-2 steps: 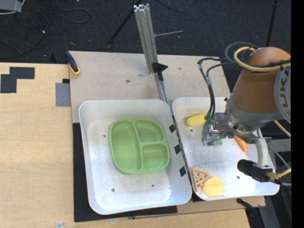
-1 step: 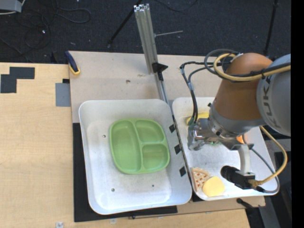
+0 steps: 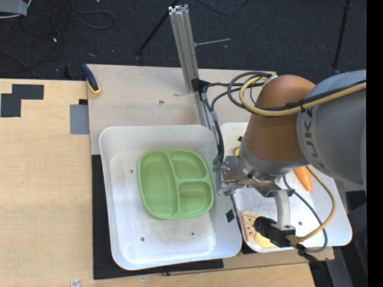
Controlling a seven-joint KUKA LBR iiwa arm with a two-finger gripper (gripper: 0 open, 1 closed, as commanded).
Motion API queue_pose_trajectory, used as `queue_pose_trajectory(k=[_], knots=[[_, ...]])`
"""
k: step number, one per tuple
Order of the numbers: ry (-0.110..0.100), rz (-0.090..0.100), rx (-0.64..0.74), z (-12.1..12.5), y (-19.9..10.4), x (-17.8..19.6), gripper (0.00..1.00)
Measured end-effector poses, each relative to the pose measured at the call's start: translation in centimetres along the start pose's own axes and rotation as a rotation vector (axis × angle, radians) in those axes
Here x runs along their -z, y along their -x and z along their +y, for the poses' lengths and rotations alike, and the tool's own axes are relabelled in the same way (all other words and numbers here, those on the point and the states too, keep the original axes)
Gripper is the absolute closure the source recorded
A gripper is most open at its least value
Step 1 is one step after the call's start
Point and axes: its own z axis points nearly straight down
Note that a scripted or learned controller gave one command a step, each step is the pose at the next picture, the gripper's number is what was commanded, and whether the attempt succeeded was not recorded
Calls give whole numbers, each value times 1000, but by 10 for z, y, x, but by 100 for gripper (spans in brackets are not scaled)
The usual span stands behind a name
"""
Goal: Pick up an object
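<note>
Arm over right bin; green tray right-of-centre, left bin.

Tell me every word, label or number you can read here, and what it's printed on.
"UK": dark letters, turned sideways on the grey arm; the rest of the word is out of sight.
No writing shows on the green plate or on the white bin under it.

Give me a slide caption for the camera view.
The arm hangs over the right bin; a green divided plate lies in the left bin.
</note>
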Motion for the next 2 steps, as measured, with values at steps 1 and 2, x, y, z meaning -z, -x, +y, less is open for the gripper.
queue_pose_trajectory(k=[1, 2], knots=[[-2, 0, 1, -1, -55, -13, 100], [-1, -2, -3, 0, -52, -12, 0]])
